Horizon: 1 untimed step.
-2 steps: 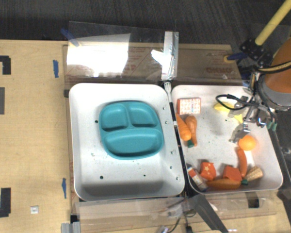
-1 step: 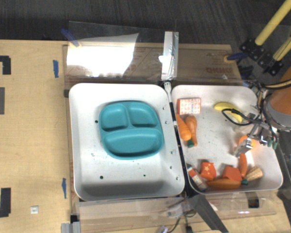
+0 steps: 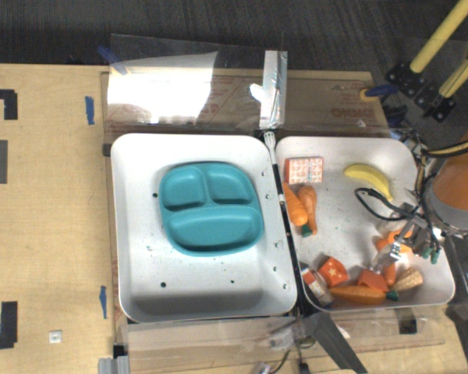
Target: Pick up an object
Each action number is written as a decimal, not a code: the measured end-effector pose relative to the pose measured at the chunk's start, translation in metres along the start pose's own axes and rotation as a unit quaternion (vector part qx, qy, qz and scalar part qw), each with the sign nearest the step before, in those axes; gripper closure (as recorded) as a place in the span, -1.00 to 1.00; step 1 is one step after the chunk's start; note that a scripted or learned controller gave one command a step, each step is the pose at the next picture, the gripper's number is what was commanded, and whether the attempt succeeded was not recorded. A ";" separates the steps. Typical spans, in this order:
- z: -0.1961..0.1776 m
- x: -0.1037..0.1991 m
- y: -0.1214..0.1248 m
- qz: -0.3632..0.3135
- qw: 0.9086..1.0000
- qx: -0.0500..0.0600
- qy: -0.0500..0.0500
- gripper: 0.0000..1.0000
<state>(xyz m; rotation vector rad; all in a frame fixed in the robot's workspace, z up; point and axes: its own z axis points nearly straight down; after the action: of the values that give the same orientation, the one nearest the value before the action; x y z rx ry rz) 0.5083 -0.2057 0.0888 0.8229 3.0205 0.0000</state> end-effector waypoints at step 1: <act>-0.001 0.019 0.010 0.043 0.999 0.000 -0.001 -1.00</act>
<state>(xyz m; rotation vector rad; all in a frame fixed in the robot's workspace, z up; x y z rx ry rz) 0.4972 -0.1875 0.0891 0.9505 2.9802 -0.0009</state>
